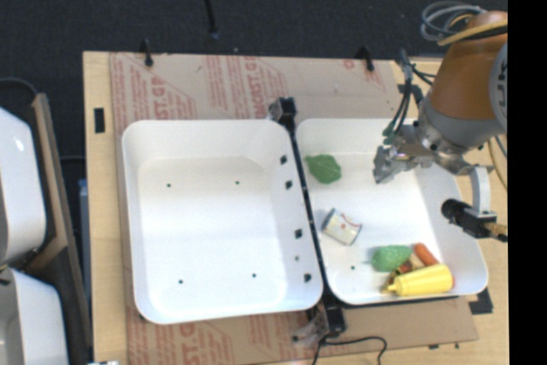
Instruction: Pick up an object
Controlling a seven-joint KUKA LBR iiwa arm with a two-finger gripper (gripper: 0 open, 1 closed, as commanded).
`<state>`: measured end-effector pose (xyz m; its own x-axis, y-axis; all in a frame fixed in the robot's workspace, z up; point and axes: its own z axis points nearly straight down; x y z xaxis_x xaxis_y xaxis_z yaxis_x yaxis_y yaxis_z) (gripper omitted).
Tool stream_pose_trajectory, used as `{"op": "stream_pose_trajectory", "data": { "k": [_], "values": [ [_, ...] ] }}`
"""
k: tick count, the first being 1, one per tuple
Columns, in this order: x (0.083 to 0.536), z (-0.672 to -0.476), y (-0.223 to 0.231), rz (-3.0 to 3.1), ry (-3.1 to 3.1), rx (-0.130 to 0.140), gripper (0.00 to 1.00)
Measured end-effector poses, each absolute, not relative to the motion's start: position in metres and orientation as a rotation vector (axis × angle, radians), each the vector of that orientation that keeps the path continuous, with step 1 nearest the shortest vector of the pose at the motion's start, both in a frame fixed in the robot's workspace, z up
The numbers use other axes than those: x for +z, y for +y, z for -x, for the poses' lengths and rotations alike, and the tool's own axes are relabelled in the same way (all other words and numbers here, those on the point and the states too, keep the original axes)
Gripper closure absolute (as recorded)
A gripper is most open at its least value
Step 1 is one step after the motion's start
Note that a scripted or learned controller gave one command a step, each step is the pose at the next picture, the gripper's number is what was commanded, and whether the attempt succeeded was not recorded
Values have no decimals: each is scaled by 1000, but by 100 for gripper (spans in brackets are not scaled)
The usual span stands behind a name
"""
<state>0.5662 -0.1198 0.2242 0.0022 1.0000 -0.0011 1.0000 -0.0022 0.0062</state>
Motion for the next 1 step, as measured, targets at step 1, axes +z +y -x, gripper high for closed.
{"op": "stream_pose_trajectory", "data": {
  "k": [1],
  "values": [
    [271, -567, -121, -2219, 2218, 5, 100]
  ]
}}
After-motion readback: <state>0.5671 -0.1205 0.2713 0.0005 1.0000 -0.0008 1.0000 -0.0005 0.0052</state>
